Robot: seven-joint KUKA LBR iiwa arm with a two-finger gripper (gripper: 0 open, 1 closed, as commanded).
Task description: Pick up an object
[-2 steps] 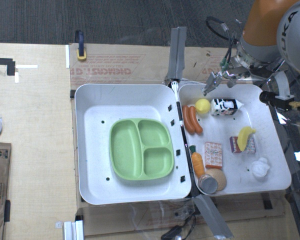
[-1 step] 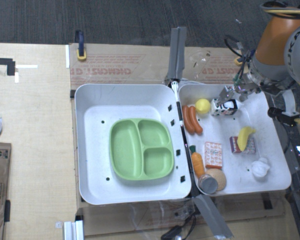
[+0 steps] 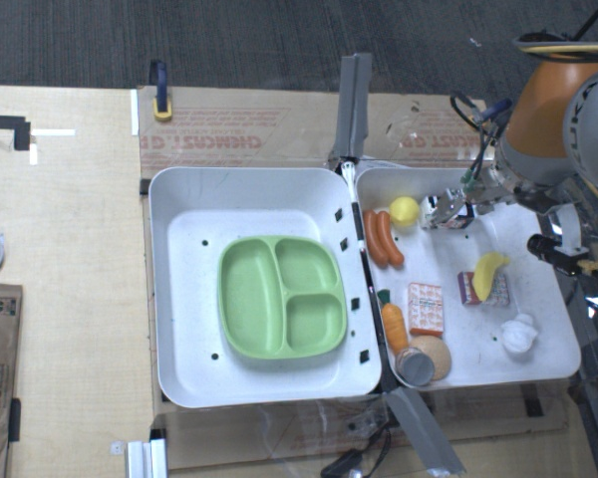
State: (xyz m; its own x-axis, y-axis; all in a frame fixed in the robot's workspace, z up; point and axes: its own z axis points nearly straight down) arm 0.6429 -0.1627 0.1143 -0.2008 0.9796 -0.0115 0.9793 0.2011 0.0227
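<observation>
Nearest to you, a grey metal can is lying at the front edge of the right white bin. You are bringing the gripper down beside the round yellow lemon at the back; I cannot tell its state. Centre it over the lemon, well apart from the red sausages, before you are descending.

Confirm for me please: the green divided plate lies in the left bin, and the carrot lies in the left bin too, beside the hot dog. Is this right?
Not quite. The green divided plate does lie in the left bin, but the carrot lies in the right bin, along its left wall, below the hot dog. The camera view shows this.
</observation>
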